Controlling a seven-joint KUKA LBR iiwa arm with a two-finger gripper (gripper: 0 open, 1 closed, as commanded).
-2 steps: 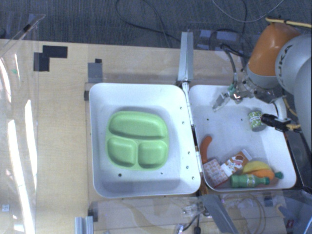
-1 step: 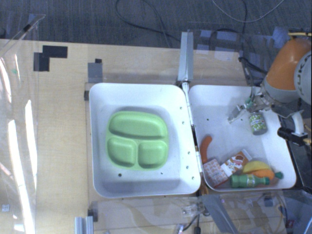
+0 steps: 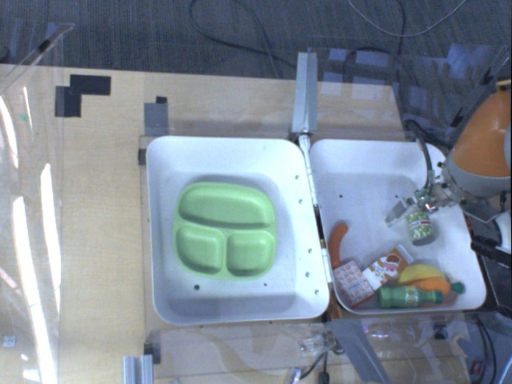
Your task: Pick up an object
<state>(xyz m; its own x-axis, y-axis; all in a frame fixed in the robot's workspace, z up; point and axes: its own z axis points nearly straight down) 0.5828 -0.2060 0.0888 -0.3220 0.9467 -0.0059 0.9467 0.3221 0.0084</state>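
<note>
In the right bin [image 3: 360,166] my gripper [image 3: 414,210] hangs over the right side, reaching in from the right below the orange wrist band. A small green and white can [image 3: 422,229] sits directly under it, touching or nearly touching; a grasp is not clear from here. Along the bin's front lie a green bottle [image 3: 410,297], a yellow banana [image 3: 422,274], a red and white packet [image 3: 368,276] and an orange sausage-shaped piece [image 3: 338,241].
The left bin [image 3: 160,214] holds a green divided tray [image 3: 226,229]. A metal divider post [image 3: 304,94] stands between the bins at the back. Cables run across the floor behind the bench.
</note>
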